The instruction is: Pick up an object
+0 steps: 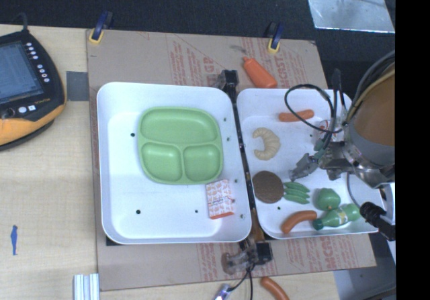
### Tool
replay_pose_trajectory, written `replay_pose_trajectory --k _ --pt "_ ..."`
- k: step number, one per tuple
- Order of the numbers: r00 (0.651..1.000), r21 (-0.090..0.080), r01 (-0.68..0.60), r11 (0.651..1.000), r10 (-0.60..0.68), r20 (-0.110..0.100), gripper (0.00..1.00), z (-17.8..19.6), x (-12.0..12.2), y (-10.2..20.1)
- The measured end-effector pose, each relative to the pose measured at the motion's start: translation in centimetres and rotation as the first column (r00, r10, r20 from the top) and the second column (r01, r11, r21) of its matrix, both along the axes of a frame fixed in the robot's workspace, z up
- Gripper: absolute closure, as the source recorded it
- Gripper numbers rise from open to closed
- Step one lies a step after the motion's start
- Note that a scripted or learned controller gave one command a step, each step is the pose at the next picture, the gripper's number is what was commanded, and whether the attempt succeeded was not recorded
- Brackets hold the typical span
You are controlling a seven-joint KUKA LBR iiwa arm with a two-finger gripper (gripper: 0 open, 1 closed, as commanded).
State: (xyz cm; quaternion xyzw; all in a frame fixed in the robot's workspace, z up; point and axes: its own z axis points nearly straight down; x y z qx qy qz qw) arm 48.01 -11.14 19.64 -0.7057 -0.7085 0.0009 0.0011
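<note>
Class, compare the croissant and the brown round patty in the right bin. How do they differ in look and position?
The croissant is pale tan and curved like a crescent; the patty is dark brown and round. The croissant lies farther up the right bin, with bare white floor around it; the patty lies below it, beside green toy vegetables. Both lie flat near the bin's left wall.

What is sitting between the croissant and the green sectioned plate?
In the camera view, the croissant and green plate are parted by bare bin floor and the two bins' adjoining rims; no object lies between them.
</note>
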Motion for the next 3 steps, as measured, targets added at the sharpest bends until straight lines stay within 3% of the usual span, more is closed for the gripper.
replay_pose_trajectory --k 1,2,3 --pt "1.000 -0.001 0.001 1.000 -0.001 -0.002 0.00 -8.6 9.5 -6.9" --pt "1.000 -0.001 -0.001 1.000 0.001 0.002 0.00 -7.7 17.7 -10.0" --pt "1.000 -0.001 -0.002 1.000 0.002 0.002 0.00 -10.4 17.5 -10.0"
